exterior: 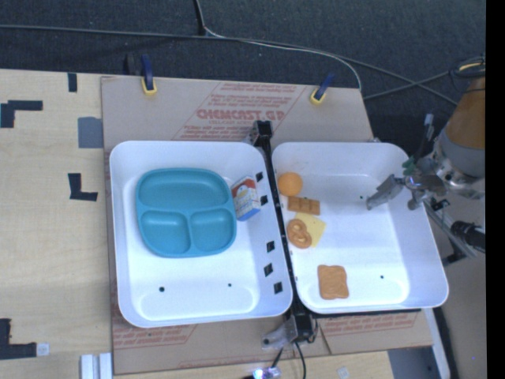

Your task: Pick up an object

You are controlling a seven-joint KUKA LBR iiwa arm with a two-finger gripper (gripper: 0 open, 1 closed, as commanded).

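Tool (pixel 382 194) hovers over the right bin's (pixel 418 287) far right corner, finger state unclear. Orange ball (pixel 289 183), pretzel (pixel 299 232) and toast (pixel 332 281) lie along its left side.

1 fixed camera sits high above the counter (pixel 47 212) and looks down at a slant, far enough back to take in both white bins (pixel 126 290) whole, dark floor beyond the far edge, and the arm (pixel 461 144) at the right.
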